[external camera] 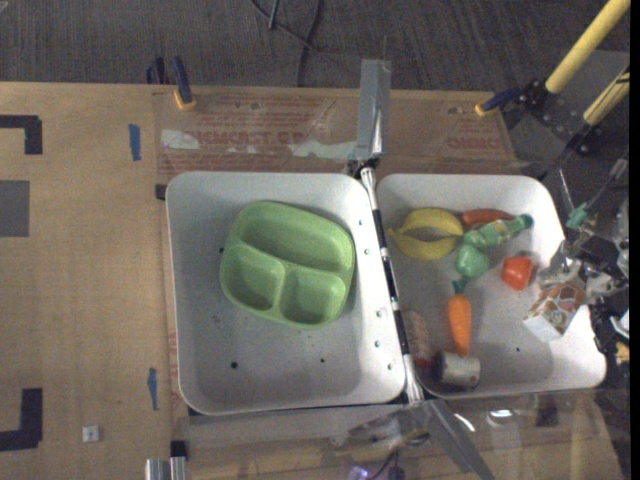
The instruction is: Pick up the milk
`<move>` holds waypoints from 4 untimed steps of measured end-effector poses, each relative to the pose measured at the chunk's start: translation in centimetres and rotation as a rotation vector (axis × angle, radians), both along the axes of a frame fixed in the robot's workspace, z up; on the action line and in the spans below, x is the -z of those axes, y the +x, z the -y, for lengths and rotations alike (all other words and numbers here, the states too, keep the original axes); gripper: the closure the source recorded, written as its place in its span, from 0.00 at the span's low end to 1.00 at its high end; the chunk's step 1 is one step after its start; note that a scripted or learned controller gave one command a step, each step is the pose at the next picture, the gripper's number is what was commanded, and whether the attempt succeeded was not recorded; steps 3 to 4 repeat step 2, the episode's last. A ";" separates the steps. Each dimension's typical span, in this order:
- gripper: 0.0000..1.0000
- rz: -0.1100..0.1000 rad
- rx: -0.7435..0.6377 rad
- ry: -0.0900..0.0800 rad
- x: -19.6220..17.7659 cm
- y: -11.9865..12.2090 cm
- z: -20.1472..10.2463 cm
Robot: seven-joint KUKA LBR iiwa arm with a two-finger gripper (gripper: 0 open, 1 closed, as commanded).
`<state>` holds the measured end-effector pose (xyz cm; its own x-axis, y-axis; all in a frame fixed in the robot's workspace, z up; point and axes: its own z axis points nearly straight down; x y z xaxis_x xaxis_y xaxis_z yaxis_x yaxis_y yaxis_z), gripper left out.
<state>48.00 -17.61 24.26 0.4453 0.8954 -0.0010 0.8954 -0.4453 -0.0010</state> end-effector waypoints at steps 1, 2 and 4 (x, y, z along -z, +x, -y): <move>1.00 0.001 -0.034 -0.001 -1.1 0.0 2.9; 1.00 0.003 -0.351 -0.002 -7.4 0.2 -4.8; 1.00 0.003 -0.351 -0.002 -7.4 0.2 -4.8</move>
